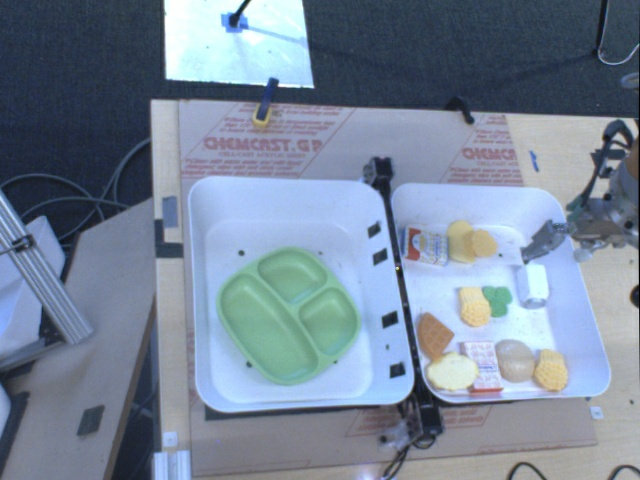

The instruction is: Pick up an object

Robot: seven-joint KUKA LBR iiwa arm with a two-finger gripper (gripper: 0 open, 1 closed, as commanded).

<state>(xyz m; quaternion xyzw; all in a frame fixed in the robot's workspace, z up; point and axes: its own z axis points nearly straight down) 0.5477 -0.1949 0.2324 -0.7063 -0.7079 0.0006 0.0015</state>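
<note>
The right bin (575,313) holds several toy foods: a red and white packet (425,246), two yellow rounds (470,241), a corn cob (474,306), a green piece (496,298), an orange wedge (434,335), a yellow lump (452,372), a small red and white box (482,366), a beige ball (515,360) and a yellow cob (550,370). A white cylinder (536,284) lies near the right wall. My gripper (562,245) hangs over the bin's upper right, just above and right of that cylinder. It is open, with nothing between its fingers.
The left bin (210,268) carries a green divided plate (288,313). A black divider with clips (392,298) runs between the bins. Both stand on a cardboard sheet (300,143). The arm (615,203) enters at the right edge.
</note>
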